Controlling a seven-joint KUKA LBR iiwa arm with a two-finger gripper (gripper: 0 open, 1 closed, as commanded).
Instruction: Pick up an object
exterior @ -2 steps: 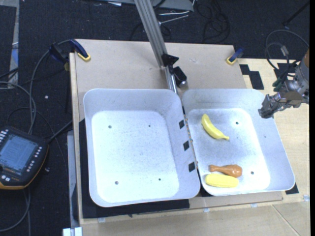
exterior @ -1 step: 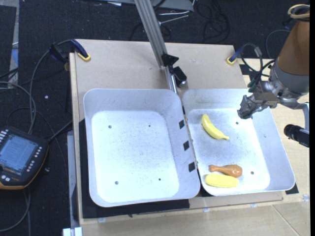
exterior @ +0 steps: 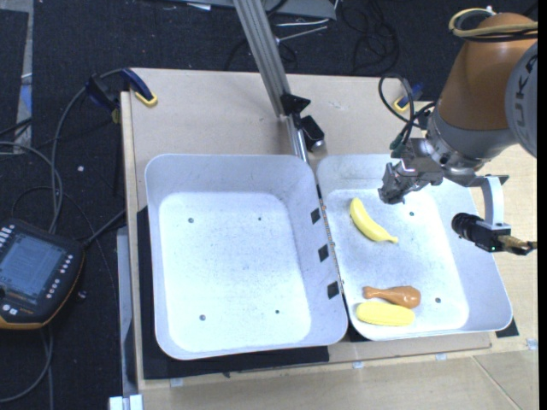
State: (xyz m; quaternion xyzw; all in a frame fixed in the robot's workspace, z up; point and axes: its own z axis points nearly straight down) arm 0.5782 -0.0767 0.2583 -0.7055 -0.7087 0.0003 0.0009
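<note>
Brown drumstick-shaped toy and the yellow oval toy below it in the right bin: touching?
Touching. In the camera view the brown drumstick-shaped toy lies right along the top edge of the yellow oval toy, with no white bin floor visible between them.

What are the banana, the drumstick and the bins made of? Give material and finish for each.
Banana: probably moulded plastic, smooth; its yellow is uniform with a soft sheen.
Drumstick: likely plastic too, glossy orange-brown with a small highlight.
Bins: thin white plastic or coated sheet, matte, with rounded formed rims and fine dark speckling; the view leaves this open.
</note>
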